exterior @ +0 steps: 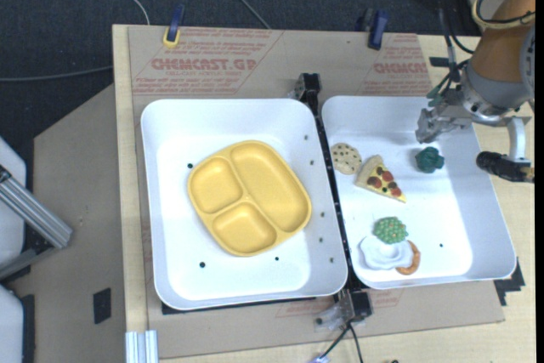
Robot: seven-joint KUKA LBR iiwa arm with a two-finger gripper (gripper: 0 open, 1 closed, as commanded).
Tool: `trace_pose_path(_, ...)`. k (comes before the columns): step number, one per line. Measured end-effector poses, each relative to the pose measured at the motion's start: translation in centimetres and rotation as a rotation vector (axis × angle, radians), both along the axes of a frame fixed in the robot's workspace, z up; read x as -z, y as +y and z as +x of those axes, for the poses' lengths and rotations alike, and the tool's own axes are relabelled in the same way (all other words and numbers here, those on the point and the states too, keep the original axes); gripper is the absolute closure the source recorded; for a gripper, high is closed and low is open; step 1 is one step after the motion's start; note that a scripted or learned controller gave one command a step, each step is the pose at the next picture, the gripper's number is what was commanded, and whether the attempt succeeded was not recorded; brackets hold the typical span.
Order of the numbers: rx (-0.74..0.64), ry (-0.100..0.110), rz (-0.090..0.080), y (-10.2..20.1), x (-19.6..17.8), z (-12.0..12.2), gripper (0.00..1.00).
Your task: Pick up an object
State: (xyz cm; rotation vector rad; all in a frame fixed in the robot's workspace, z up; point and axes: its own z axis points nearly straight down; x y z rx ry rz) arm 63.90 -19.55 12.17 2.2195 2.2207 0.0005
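Observation:
The right bin (459, 208) holds a round cookie (345, 156), a pizza slice (380, 178), a small dark green object (429, 159), and a broccoli piece (389, 229) resting on a white item with an orange ring (387, 255). My gripper (432, 128) hovers over the bin's far side, just above and left of the green object. Nothing shows between its fingers.
The left bin (170, 183) carries a yellow three-compartment tray (248, 196). A black divider clamp (309, 85) sits between the bins at the far edge. Blue clamps (375, 27) hold the bench board at the back.

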Motion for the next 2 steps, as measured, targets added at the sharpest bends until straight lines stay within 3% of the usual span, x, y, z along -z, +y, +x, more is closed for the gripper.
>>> trace_pose_path(2, 0.000, -0.004, -0.002, -0.8, -10.6, -0.4, 1.00)
